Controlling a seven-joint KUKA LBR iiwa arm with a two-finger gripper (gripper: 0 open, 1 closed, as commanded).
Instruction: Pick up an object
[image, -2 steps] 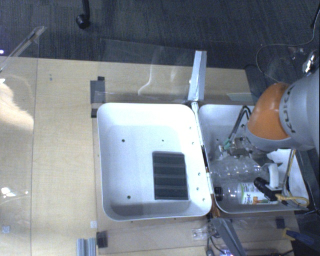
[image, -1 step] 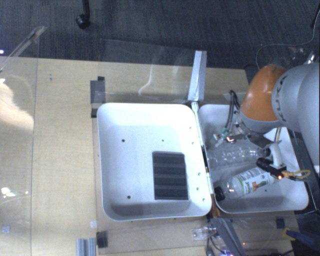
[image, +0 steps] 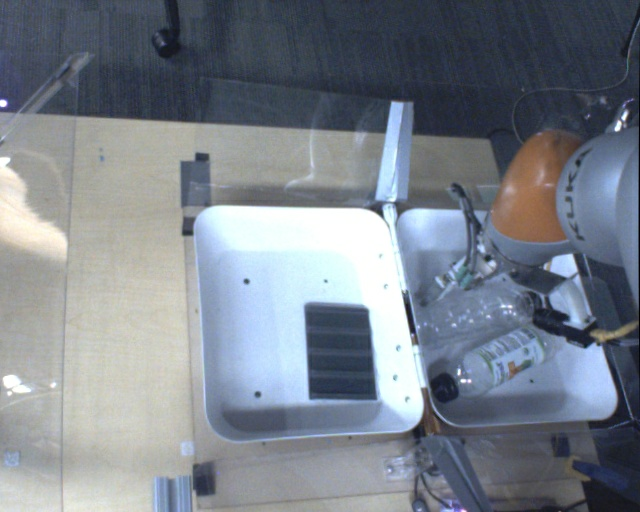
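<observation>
My gripper (image: 468, 268) reaches down into the right bin (image: 590, 400), mostly hidden under the grey wrist and its orange band (image: 535, 190). It sits at the upper end of a crumpled clear plastic bottle (image: 475, 308) that lies across the bin's middle. Whether it touches the bottle I cannot tell. A second clear bottle (image: 495, 362), with a black cap and a printed label, lies in front of the first, cap pointing left. In the left bin (image: 250, 250), a black ribbed rectangular block (image: 340, 350) rests flat at the front right.
The bins share a raised divider rim (image: 408, 310). A metal post (image: 395, 150) stands behind the bins' junction. Cables (image: 570, 325) trail from the arm over the right bin's right side. Tan bench surface (image: 100, 300) spreads to the left.
</observation>
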